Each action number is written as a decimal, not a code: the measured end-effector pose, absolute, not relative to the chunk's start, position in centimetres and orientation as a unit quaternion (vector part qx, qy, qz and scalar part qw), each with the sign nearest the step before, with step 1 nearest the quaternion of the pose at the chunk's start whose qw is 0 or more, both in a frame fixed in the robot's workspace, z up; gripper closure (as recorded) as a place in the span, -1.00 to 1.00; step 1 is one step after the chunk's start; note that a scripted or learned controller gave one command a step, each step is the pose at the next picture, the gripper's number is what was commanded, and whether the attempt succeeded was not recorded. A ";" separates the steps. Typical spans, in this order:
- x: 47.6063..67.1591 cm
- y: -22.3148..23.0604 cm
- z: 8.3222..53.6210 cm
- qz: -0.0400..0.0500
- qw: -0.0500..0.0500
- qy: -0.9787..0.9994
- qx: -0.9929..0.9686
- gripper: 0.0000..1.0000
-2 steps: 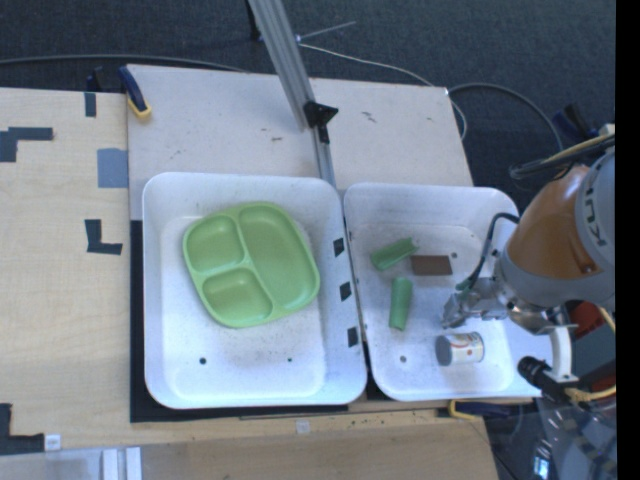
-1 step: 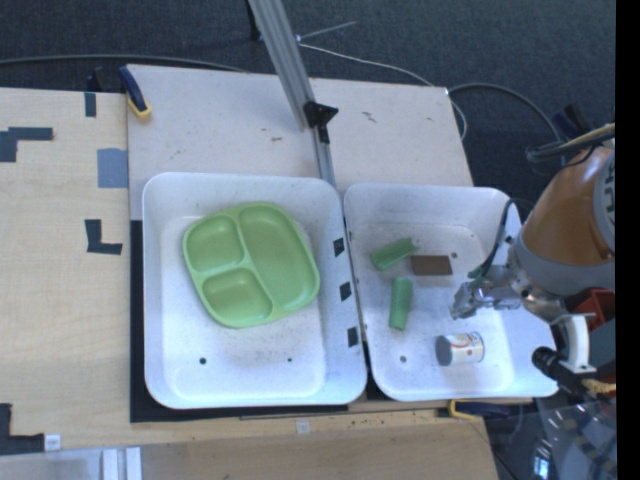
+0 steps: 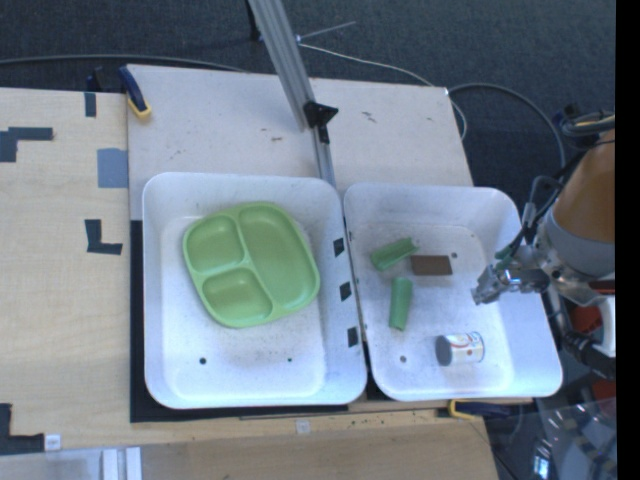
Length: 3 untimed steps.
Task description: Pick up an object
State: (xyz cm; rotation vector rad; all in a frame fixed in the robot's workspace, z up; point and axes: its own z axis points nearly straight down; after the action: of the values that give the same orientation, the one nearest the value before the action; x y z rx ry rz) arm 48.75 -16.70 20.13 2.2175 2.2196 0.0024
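The right bin (image 3: pixel 500 208) holds two green cylinders, one lying near the top left (image 3: pixel 393 254) and one below it (image 3: pixel 400 302). A small brown block (image 3: pixel 431 265) lies beside the upper cylinder. A white can with a red label (image 3: pixel 460 348) lies near the bin's front. My gripper (image 3: pixel 490 288) hangs over the right side of this bin, to the right of the brown block and above the can. Nothing shows between its fingers.
A green divided plate (image 3: pixel 250 264) lies in the left bin (image 3: pixel 160 368). A slanted metal rod (image 3: pixel 285 53) with a black clamp reaches down to the bins' shared back edge. A blue and yellow clip (image 3: pixel 135 92) lies on the bench at the back left.
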 end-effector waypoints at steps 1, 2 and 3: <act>48.8 -16.7 21.0 0.000 0.000 0.708 0.707 1.00; 48.9 -11.7 22.2 0.000 -0.001 0.709 0.705 1.00; 49.0 -6.0 21.3 0.000 -0.001 0.709 0.705 1.00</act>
State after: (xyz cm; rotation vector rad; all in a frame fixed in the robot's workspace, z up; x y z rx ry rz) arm 48.98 -6.01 21.32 2.2161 2.2303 -0.0002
